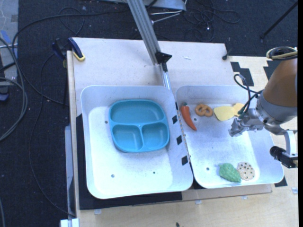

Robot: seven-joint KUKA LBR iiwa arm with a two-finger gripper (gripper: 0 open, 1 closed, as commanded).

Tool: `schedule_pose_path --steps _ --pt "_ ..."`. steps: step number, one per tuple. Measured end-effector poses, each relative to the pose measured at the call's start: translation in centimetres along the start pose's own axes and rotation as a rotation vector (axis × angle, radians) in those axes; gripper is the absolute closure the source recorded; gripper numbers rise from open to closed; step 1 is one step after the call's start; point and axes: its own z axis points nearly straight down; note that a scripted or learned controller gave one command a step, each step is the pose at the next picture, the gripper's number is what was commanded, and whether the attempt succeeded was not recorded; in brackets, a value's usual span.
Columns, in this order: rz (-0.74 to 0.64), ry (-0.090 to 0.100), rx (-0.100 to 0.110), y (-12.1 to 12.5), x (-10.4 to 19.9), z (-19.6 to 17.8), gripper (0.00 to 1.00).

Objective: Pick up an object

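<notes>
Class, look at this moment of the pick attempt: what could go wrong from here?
1. The gripper hovers at the flat yellow piece; so thin a piece may slip from the fingers.
2. The green lump touches the round speckled cookie; grasping one could shove the other.

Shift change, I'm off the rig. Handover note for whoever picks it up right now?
Gripper: over the right bin, near its right side; nothing visibly between its fingers, and whether they are open or shut can't be told.
Right bin holds: carrot at the left wall, pretzel, yellow piece just left of and above the gripper, green item and cookie side by side near the front edge.
Left bin: blue divided plate.
Done: no pick evident.
Left: grasp and lift one object.
</notes>
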Motion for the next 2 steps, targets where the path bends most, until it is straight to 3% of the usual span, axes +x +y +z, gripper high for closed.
schedule_pose_path --steps 1,2 --pt "-0.001 -0.001 -0.003 0.06 0.28 -6.35 1.00" --pt "0.000 0.000 0.002 0.12 0.29 -7.06 1.00"
